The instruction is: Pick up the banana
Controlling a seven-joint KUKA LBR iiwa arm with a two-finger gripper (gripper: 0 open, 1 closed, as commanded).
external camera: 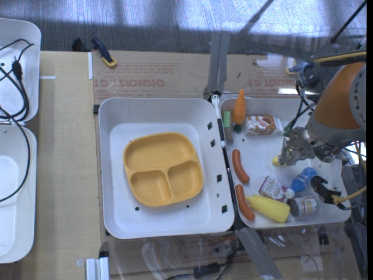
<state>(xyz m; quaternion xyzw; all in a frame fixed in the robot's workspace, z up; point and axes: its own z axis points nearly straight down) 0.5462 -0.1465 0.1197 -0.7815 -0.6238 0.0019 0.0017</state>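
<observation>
My gripper (287,156) is low in the right bin (262,142), near its middle right, with the grey arm and its orange band (344,101) rising above it. A small yellow piece (275,161) pokes out at the gripper's left side. It may be the end of the banana, but the gripper hides the rest, so I cannot tell whether anything is held.
The right bin also holds a carrot (240,107), a snack packet (260,125), two hot dogs (240,165), a yellow mustard bottle (269,207), a blue water bottle (303,179) and a can (305,205). A yellow divided plate (164,168) lies in the left bin (111,156).
</observation>
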